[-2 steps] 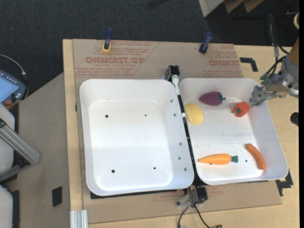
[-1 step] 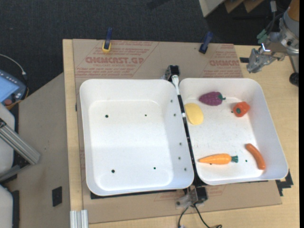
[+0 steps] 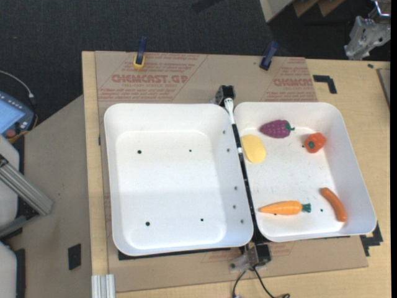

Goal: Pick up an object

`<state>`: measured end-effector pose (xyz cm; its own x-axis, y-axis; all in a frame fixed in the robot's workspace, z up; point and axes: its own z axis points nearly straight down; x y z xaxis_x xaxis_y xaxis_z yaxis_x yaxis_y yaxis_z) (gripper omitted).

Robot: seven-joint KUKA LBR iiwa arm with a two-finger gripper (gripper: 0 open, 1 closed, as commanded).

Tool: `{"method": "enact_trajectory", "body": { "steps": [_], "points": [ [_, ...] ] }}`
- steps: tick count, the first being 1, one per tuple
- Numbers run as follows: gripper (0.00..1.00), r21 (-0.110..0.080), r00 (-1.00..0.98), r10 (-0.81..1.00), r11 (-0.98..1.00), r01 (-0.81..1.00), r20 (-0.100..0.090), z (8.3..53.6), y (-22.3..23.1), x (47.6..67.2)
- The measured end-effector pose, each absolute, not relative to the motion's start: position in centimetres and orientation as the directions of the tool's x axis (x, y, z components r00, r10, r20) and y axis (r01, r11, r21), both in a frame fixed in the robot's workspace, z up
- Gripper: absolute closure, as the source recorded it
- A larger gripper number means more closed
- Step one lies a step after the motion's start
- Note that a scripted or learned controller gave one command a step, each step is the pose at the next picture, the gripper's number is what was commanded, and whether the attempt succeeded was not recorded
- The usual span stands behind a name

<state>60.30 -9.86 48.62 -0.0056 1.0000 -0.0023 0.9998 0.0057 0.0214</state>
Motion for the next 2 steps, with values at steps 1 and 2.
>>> {"method": "enact_trajectory", "body": {
  "steps": [1, 2],
  "points": [
    [1.00, 0.010, -0.009, 1.000, 0.009, 1.000, 0.002, 53.7, -1.6, 62.4],
    [1.00, 0.005, -0.007, 1.000, 0.007, 1.000, 0.001, 53.5, 4.3, 63.5]
  ]
}}
